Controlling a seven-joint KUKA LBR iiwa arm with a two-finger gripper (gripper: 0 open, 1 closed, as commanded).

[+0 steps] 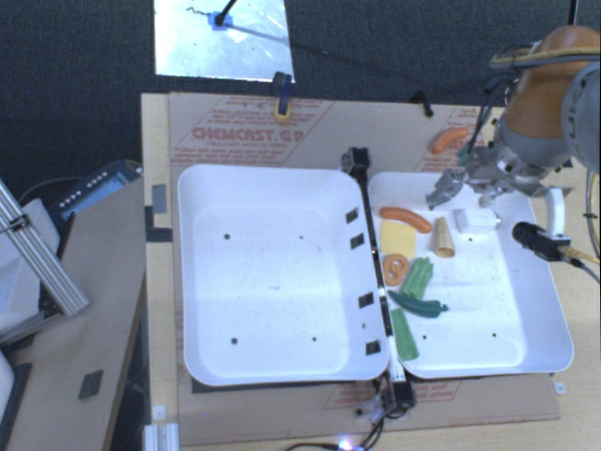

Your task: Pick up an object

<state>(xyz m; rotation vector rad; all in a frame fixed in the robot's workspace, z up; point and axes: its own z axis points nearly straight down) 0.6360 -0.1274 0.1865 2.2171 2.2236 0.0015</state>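
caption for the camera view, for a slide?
KUKA arm's gripper hovers over the right bin, above toy food clustered near the divider: hot dog, cheese slice, cone, green vegetables.

One fixed camera is looking down at a slant on the tabletop (235, 125) from above, taking in both bins (272, 271) from moderate distance.

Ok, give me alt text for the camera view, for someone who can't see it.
The gripper hovers over the right bin's far edge, above toy foods clustered on its left side: a sausage, cheese slice and green vegetables. The left bin sits alongside.
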